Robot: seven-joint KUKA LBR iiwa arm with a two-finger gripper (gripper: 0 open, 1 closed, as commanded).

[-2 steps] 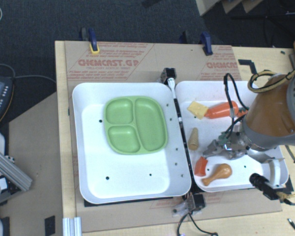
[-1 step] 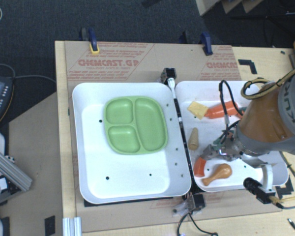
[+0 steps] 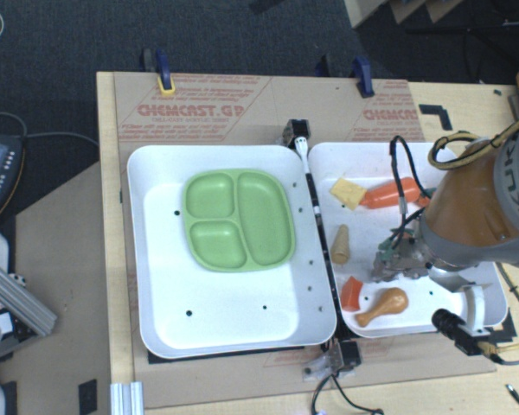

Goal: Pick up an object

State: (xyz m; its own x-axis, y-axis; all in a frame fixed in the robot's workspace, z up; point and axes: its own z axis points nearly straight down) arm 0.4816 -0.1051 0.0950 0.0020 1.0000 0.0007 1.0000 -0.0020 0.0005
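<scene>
Currently, your hand (image 3: pixel 389 262) hovers low in the right bin (image 3: pixel 329 167), its opening impossible to tell. The likeliest target, the toy drumstick (image 3: pixel 382 304), lies at six o'clock of it, untouched beside the red block (image 3: pixel 352 293).

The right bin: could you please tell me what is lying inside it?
The right bin holds a yellow wedge, an orange carrot-like piece, a tan cone, a red piece and a drumstick. The arm covers whatever lies beneath it.
</scene>
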